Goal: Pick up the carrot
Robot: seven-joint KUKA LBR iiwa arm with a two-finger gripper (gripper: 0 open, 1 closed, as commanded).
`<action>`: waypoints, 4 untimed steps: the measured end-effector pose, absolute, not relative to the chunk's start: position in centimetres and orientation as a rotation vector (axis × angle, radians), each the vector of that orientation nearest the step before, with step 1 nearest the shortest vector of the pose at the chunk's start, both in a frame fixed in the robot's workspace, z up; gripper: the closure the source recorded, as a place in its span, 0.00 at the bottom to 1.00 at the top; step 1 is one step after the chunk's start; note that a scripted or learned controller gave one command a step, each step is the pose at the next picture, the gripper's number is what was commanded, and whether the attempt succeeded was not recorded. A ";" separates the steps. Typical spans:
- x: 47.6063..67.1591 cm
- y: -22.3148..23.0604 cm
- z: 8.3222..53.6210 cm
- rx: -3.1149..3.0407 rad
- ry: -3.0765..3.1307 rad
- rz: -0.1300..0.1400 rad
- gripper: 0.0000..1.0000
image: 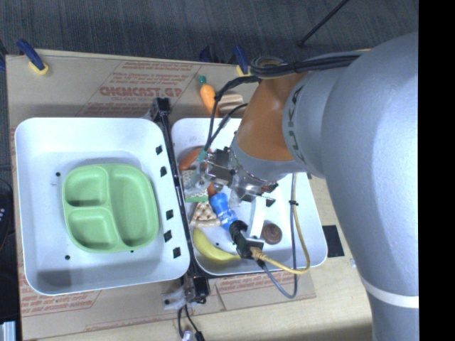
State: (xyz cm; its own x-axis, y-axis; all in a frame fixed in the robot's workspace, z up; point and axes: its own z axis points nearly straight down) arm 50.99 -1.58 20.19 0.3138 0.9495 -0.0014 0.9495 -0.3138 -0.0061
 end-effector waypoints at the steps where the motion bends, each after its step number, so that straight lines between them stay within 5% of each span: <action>1: 47.5 3.3 19.1 -2.542 -1.839 0.009 0.00; 2: 52.4 -0.6 19.1 -2.564 -1.811 0.004 0.00; 3: 47.8 7.9 19.8 -2.439 -1.971 0.007 0.00; 4: 55.2 13.6 12.2 -2.486 -1.914 0.009 0.00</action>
